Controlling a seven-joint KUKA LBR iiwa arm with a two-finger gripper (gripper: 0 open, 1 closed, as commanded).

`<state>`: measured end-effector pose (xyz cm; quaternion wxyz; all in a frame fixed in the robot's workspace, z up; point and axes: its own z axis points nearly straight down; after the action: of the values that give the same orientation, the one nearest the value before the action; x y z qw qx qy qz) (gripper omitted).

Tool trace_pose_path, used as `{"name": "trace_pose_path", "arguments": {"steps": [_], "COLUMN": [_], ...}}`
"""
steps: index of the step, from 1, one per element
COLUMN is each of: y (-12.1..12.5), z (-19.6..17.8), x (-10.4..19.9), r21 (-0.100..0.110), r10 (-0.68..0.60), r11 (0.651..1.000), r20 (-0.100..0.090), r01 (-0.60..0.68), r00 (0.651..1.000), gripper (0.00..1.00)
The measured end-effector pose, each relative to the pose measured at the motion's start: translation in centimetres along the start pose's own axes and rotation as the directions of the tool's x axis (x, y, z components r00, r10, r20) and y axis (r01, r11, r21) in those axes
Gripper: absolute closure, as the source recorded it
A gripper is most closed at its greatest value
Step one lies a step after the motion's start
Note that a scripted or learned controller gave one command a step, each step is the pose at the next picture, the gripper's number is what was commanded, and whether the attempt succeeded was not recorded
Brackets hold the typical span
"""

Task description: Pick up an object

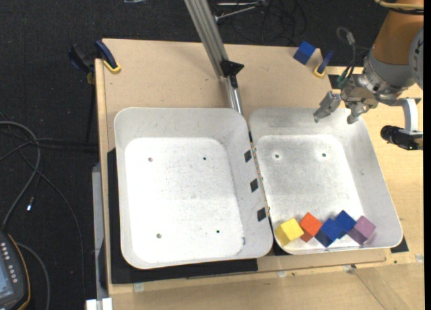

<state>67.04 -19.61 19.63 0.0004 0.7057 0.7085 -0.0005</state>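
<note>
Small blocks lie in a row along the near edge of the right bin (377, 167): a yellow block (290, 230), an orange block (310, 225), a blue block (336, 228) and a purple block (363, 229). My gripper (341, 112) hangs over the bin's far right corner, well away from the blocks. Its two fingers are spread apart with nothing between them.
The left bin (121, 167) sits beside the right one, with black tabs along the seam. A loose blue block (305, 52) rests on the bench behind the right bin. A metal pole (205, 22) slants over the bench's back edge. Clamps grip the bench's far corners.
</note>
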Motion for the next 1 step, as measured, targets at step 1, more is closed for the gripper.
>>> {"name": "trace_pose_path", "arguments": {"steps": [1], "y": [-8.54], "z": [2.74], "x": [6.21], "r21": [0.008], "r10": [0.002], "r11": [1.0], "r20": [-0.005], "r01": [-0.002], "r00": [1.0], "gripper": [0.0]}}
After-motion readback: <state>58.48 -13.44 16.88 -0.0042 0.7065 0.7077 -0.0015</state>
